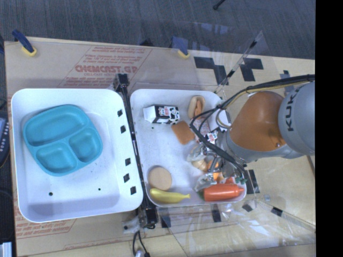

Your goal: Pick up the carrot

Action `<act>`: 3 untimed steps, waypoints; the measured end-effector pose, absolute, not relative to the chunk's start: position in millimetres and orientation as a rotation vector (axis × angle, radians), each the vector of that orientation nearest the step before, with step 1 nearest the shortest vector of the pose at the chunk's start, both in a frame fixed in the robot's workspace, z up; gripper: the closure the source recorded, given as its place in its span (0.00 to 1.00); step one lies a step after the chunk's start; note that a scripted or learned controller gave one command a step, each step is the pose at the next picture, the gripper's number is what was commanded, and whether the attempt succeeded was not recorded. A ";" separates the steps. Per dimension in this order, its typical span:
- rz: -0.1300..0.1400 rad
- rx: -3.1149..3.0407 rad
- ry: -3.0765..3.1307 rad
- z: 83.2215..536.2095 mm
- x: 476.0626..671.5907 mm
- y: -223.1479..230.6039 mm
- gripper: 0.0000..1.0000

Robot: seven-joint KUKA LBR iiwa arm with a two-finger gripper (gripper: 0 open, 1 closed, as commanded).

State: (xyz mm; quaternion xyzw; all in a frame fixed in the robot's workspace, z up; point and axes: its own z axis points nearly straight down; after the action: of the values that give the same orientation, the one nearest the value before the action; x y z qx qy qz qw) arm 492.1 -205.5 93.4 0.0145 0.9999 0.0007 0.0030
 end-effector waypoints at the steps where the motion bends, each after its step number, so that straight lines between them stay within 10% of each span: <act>1: 0.000 0.030 3.131 104.3 495.0 -203.6 1.00; 2: -0.002 0.016 3.128 114.9 497.6 -202.2 1.00; 3: -0.002 0.015 3.124 115.8 498.9 -201.7 0.00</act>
State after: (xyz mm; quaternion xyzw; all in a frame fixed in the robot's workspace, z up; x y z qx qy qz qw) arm 498.9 -201.7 115.8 0.0049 0.9999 -0.0008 0.0087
